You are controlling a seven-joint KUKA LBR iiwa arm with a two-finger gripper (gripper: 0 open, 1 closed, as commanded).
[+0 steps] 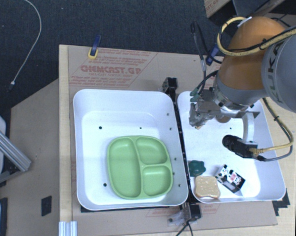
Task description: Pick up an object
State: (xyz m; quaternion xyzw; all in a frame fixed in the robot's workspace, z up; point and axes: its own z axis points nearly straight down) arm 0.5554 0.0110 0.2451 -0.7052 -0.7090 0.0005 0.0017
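**Well, nothing picked up so far: I am at the approach step**

Nearest the camera, in the front corner of the right bin (205, 142), lies a tan, bun-like lump (207, 187). Just beside it is a small black-and-white piece (232, 179) with red marks; whatever is printed on it is too small to read. A teal scrap (197, 166) sits a little further back, against the wall between the bins. Any of these three could be the thing to pick. In the left bin (93, 137) lies a green divided plate (139, 166), flat and wide, a poor choice for a grasp, I judge.

Further back, my hand (199, 121) hangs over the far left part of the right bin, well apart from all three small things. I cannot tell whether it is spread or pressed together, and I see nothing carried under it.

My next move, I judge, calls for travel toward the front of the bin, then a straight descent on one thing; the wall beside the teal scrap could get in the way.

Beyond the bins, the brown board on the counter (116, 69) reads "CHEMCAST G.P" in red; the smaller lines under it are illegible.
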